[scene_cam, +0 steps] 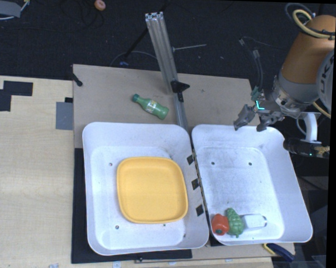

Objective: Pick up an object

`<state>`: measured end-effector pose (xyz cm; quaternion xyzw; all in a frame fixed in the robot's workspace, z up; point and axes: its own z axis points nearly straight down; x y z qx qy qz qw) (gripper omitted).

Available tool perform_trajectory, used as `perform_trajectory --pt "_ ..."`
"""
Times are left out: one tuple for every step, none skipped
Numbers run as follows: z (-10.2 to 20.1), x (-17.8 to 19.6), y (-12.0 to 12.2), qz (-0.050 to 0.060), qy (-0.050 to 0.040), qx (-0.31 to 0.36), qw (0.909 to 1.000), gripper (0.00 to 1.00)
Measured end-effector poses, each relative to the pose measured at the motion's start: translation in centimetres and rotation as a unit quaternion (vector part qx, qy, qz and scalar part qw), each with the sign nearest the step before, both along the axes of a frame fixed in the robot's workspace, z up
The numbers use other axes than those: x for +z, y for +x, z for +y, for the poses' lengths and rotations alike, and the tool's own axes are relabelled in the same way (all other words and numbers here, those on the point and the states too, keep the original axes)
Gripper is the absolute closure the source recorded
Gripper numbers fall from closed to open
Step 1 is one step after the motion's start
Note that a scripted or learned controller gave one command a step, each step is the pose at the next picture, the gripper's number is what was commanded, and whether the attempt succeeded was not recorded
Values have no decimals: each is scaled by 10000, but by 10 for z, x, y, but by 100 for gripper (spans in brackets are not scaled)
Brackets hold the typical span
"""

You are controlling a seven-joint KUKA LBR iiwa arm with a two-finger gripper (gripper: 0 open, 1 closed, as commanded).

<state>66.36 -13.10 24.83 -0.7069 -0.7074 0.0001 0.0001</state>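
Overhead, at a slant, a bench carries two shallow white bins side by side. Left bin (95,155) holds a square yellow plate (151,189), lying flat near its middle. Right bin (255,173) has a small cluster in its near corner: a red toy (220,224) touching a green toy (235,222), and just beside them a white piece (254,221) that is hard to make out against the bin floor. The rest of that bin's floor is bare white.

From the right, the grey arm with its orange band (308,50) reaches in. Its gripper (252,122) hangs over the far rim of the right bin, well apart from the toys in the near corner. Two dark fingers (240,120) point down and stand a little apart, with nothing between them.

Behind the bins, on the tan board, a small green bottle (150,106) lies on its side. A metal rail (166,58) stands tilted near the gap between the bins, rising toward the top of the view. Dark floor with cables lies beyond the board.
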Motion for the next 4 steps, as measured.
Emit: perform_trajectory --pt "0 0 0 1 0 0 10000 0" --pt "3 -46 -8 20 3 4 10000 0" --pt "0 -90 -8 19 1 0 10000 0" --pt "4 -145 0 25 3 4 10000 0"
